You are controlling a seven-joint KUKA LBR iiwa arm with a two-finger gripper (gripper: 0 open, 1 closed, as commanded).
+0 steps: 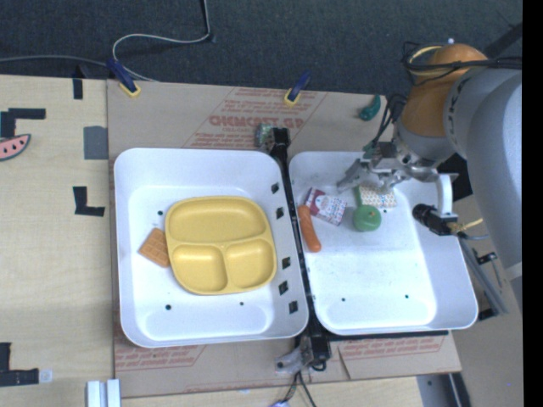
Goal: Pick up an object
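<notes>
Dark carpet floor [254,15] behind bench; cardboard sheet [221,117] over pale wood benchtop [51,261]; black cable [199,7] on carpet

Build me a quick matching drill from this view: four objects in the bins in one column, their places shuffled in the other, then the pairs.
Things:
1. yellow divided plastic plate
2. orange carrot-shaped toy
3. small green round toy
4. tan flat square piece

Places:
A. right bin, along its left wall
B. left bin, middle
C. left bin, tucked at the plate's left edge
D. right bin, upper middle, below the gripper

Pairs: 1-B, 2-A, 3-D, 4-C
</notes>
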